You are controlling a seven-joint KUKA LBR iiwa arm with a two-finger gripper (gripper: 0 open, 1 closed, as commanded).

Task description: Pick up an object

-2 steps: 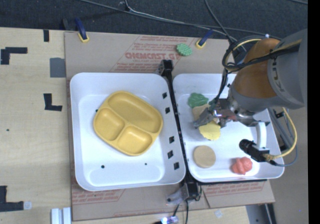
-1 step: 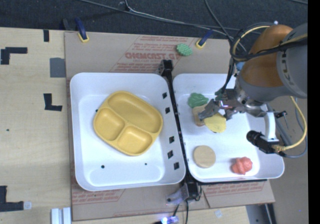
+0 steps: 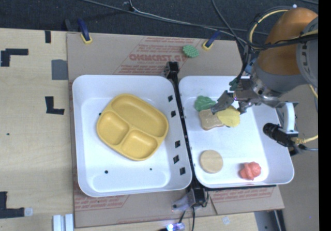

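- Camera view: my gripper [image 3: 231,105] hangs over the right bin [image 3: 269,144]; I cannot tell how my jaws stand.
- A yellow piece [image 3: 229,118] sits just beneath me, touching a tan piece [image 3: 209,120], with a green piece [image 3: 204,103] beside them.
- A round tan disc [image 3: 211,161] and a red piece [image 3: 250,170] lie nearer the front.
- A yellow divided tray [image 3: 132,126] rests in the left bin [image 3: 85,137].

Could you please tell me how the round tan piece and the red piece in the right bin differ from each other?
The round tan piece is a flat, smooth disc, while the red piece is lumpy and irregular. The tan piece looks somewhat larger than the red one. The tan piece lies nearer the divider between the bins, while the red one lies toward the right bin's front right corner. Both rest on the bin floor, apart from the gripper.
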